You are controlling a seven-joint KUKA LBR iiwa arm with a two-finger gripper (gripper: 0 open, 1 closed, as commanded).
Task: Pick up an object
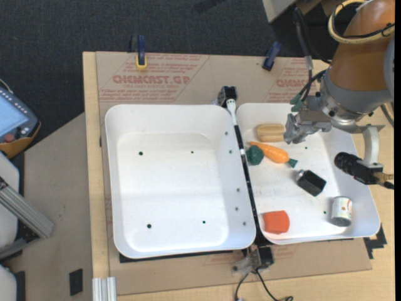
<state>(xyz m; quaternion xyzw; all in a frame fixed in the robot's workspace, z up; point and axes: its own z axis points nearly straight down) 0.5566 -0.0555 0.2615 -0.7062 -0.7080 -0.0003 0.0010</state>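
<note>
Just beside the pincer lies the carrot.

Brown board-topped bench with red lettering, two white bins side by side, blue clamps at far edge

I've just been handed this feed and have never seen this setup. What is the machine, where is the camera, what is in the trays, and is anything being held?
One camera looks down at a slant on a bench with two shallow white bins. The grey and orange robot arm reaches in from the right; its gripper hangs over the right bin, near a tan block. That bin also holds a toy carrot with a green end, a small black block, an orange block and a small silver can. The left bin shows bare white floor. I see nothing between the fingers.
</note>
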